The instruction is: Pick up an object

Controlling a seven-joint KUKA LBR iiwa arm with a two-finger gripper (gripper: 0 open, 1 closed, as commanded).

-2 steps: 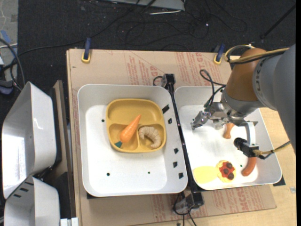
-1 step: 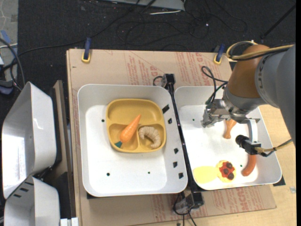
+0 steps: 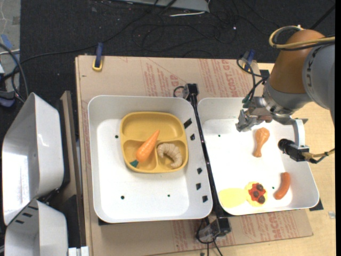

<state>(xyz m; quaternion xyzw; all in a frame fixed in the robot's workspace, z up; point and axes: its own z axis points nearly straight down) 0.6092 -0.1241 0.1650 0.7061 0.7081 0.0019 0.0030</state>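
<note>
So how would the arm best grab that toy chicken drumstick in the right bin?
Probably from straight above, closing across the narrow bone end of the drumstick. It lies flat on the floor of the right bin, fat end toward the back, thin end pointing to the front, with bare floor on both long sides. The gripper sits just behind it.

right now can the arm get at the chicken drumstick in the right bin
Probably yes. The end effector hangs over the right bin just beside the drumstick, which lies alone on the bin floor, apart from the sausage and the other toy food.
</note>
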